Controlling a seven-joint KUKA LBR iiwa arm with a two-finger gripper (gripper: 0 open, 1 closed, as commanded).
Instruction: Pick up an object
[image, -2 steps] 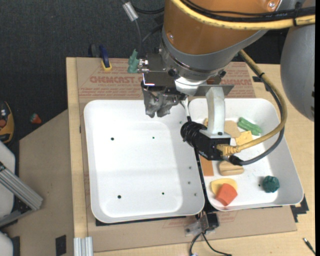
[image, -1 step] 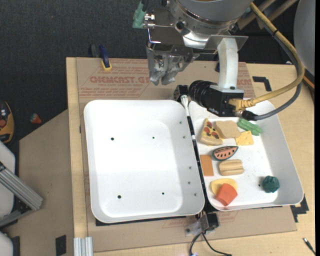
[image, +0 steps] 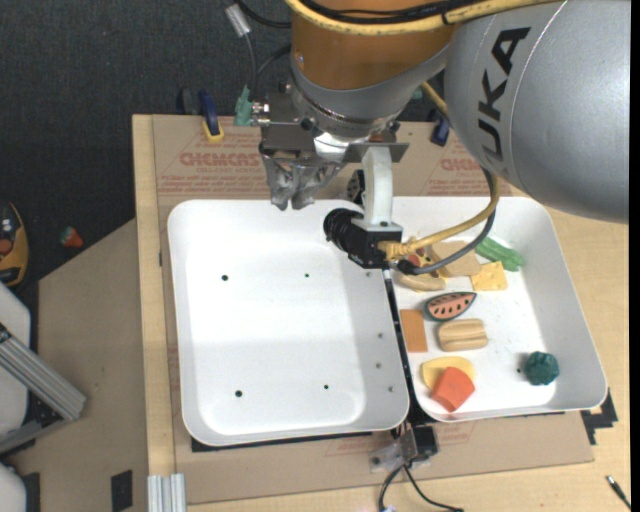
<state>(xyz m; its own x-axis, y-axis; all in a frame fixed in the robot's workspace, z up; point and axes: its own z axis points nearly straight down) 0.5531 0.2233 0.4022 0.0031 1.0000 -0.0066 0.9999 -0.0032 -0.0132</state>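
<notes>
White bins (image: 200, 300), cardboard bench (image: 150, 200), dark floor (image: 80, 60)

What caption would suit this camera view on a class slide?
KUKA arm's tool poised at the left bin's back edge; right bin holds toy foods, including a melon slice and green ball.

We see bright, even light from above, and the left bin (image: 270, 330) glares almost pure white near its front. A soft grey shadow of the arm (image: 520, 90) crosses that bin's upper half. The arm looms large and slightly blurred, while the toys and cardboard (image: 160, 200) stay reasonably sharp.
</notes>
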